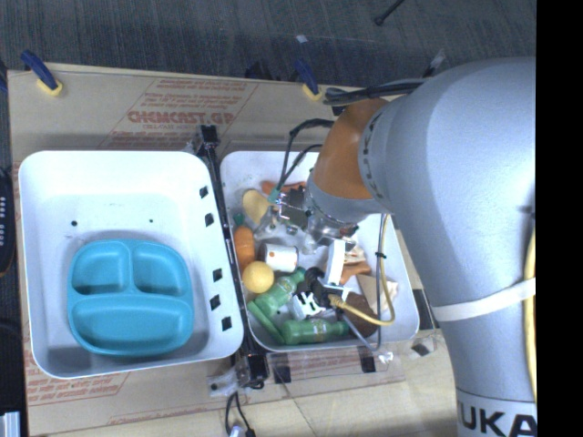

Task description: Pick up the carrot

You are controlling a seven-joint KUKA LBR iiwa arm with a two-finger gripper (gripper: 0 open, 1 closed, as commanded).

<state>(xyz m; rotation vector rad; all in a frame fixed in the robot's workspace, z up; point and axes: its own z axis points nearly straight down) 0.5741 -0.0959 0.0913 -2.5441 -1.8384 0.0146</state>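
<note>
The orange carrot (243,243) lies near the left wall of the right bin (239,167), between a pale yellow round piece (254,203) above it and a yellow lemon (259,277) below it. My gripper (293,215) hangs low in the right bin, just right of the carrot, among the clutter. The wrist and arm cover much of that bin.
The left bin (55,180) holds a blue divided tray (132,296). In the right bin, green vegetables (296,321) lie along the front, a white cylinder (281,259) sits by the lemon, and brown and white items (369,285) lie on the right.
</note>
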